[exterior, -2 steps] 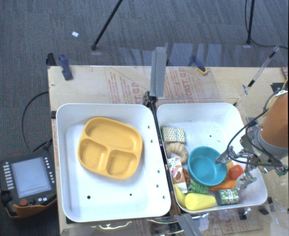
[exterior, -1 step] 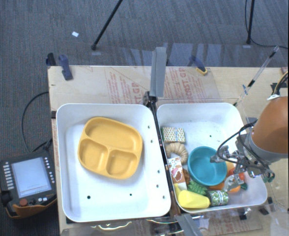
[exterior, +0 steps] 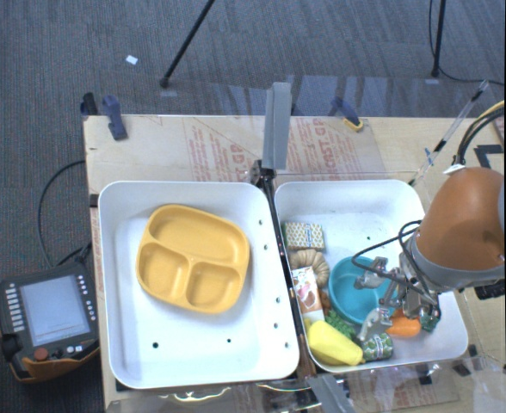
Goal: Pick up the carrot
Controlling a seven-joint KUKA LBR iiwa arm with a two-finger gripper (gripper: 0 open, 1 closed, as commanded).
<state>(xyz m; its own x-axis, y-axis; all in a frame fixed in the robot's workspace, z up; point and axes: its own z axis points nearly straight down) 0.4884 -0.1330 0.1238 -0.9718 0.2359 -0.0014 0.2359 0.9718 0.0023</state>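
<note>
Grey arm (exterior: pixel 459 231) low over right bin (exterior: pixel 348 198), end effector (exterior: pixel 401 315) clamping carrot (exterior: pixel 404 326).

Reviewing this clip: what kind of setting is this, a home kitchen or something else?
Probably a robotics lab, not a kitchen. A plywood bench with clamps bears two white bins of toy food, a teach pendant lies on the carpet beside it, and stand legs rise behind. The hand hovers by the carrot.

No legible txt anywhere.
</note>
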